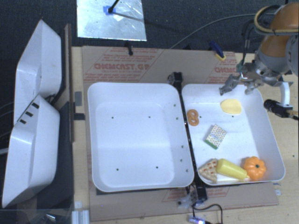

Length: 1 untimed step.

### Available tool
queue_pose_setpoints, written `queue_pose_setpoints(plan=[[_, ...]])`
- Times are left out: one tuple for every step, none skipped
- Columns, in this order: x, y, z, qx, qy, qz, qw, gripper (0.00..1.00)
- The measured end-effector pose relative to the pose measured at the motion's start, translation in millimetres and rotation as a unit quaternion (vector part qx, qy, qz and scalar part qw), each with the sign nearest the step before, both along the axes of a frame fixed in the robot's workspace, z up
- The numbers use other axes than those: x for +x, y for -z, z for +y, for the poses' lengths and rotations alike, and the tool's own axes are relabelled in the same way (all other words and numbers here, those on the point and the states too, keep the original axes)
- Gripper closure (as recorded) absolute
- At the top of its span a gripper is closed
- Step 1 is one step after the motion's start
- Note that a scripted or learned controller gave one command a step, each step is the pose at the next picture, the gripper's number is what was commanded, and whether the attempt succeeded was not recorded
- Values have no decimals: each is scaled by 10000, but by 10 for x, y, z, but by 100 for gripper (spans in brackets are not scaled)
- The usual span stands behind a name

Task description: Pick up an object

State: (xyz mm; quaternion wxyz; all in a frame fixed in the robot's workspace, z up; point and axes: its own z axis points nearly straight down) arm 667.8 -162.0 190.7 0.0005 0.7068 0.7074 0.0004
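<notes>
Gripper above the far edge of the right bin, fingers spread apart with nothing between them. Just below it, a flat pale yellow disc on the bin floor: nearest thing, probably the one in hand. Elsewhere in the same bin: an orange pretzel by the left wall, a small green-and-white box mid-floor, and along the near edge a pizza slice, a yellow cylinder and an orange pumpkin, those 3 touching or nearly so. Left bin beside it.

To do this step well: centre over the disc, keep both fingers outside its rim, descend fully to the floor. Thin and flat, so likely to slip out; box probably an easier grasp.
</notes>
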Motion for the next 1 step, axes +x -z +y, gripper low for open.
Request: queue_pose_setpoints(plan=[[-212,1071,-395,9,20,47,10000,0]])
